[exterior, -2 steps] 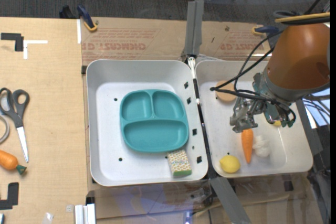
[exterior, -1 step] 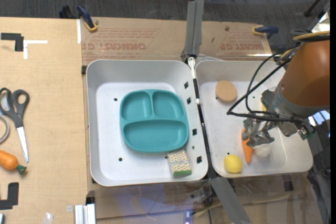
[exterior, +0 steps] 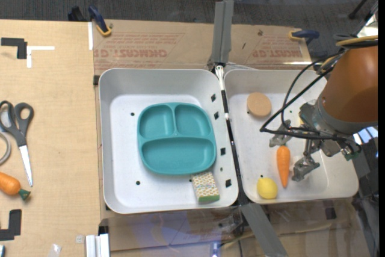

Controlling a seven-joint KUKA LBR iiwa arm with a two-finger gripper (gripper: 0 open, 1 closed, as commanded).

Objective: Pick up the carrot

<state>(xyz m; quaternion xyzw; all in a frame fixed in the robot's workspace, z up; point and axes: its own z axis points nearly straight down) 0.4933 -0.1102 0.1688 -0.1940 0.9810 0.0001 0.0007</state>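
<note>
Nearest, right bin front: round yellow lemon-like toy (exterior: 267,188), touching or just beside the tip of the orange plastic carrot with grey-green stub top (exterior: 283,165). Carrot lying flat on the floor of the shallow white right-hand bin (exterior: 252,135), pointing toward the camera.

Metal two-finger jaws (exterior: 304,167) just right of the carrot, down near the bin floor. Spread or pressed together: cannot tell, too tangled with cables and linkage. Nothing visibly pinched.

Status, judged: carrot not yet lifted, no grasp seen. Left to do: shift jaws over the carrot, close, raise.

Left bin front: yellow-and-green patterned sponge block (exterior: 206,187), then teal three-compartment plastic plate (exterior: 177,138). Further back in right bin: flat tan round disc (exterior: 259,104).

Off to the left on the wooden counter (exterior: 54,129): second orange carrot toy (exterior: 10,184), grey-handled scissors (exterior: 18,129).

Far: brown cardboard sheet (exterior: 150,48) behind bins, red print, mirrored and not reliably readable.
</note>
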